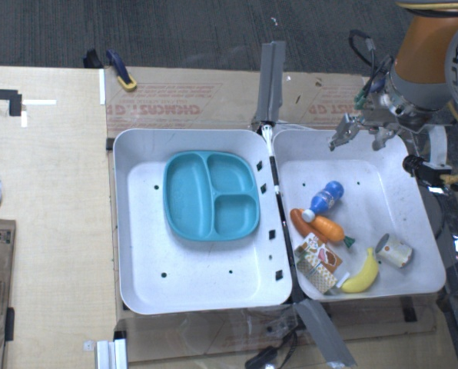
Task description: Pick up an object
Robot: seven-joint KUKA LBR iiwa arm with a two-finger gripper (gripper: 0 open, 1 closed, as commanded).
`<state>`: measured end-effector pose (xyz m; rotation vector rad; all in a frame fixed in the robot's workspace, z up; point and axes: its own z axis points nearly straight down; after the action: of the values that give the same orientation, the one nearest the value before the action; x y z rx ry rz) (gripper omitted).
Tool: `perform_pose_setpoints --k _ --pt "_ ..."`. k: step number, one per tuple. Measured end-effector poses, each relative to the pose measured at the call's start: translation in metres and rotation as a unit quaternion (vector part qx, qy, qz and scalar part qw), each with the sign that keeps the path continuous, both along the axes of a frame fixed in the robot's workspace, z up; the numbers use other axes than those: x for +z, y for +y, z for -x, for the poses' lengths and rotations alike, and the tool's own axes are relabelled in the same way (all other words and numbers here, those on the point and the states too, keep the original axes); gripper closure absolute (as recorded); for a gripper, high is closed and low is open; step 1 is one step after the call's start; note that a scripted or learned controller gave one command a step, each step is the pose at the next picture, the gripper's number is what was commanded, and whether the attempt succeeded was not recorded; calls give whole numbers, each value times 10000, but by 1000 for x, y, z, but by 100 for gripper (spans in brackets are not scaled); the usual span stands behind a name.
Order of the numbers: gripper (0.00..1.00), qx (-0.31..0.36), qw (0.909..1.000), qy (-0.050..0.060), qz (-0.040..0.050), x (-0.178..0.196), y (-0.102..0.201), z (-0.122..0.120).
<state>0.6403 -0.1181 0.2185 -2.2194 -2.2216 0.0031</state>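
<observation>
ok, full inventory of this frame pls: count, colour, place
bins: 2, white, side by side on the bench
divided plate: 1, teal, in the left bin
bottle: 1, blue with white cap, right bin
carrot: 1, orange, right bin below the bottle
banana: 1, yellow, right bin near front edge
snack packet: 1, printed red and white, right bin front-left
small cup: 1, cream, on its side right of the banana
clamp: 1, blue and yellow, bench top left
arm: 1, grey with orange band, from the right
hand: 1, grey, over the right bin's back edge

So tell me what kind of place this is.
Likely a robot grasping test bench: a grey arm's gripper above two white bins, with a blue divided plate and toy food like a banana.
</observation>
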Motion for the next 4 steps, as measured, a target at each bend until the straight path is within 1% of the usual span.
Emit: perform_pose_setpoints --k 1,2,3,4 --pt "0 639 9980 -12 0 -127 -28 21" --pt "0 -133 9999 -5 -4 -127 -33 85" --pt "100 -150 9999 -4 -2 -118 -34 85" --pt "100 -1655 9862 -3 4 -67 -11 105"
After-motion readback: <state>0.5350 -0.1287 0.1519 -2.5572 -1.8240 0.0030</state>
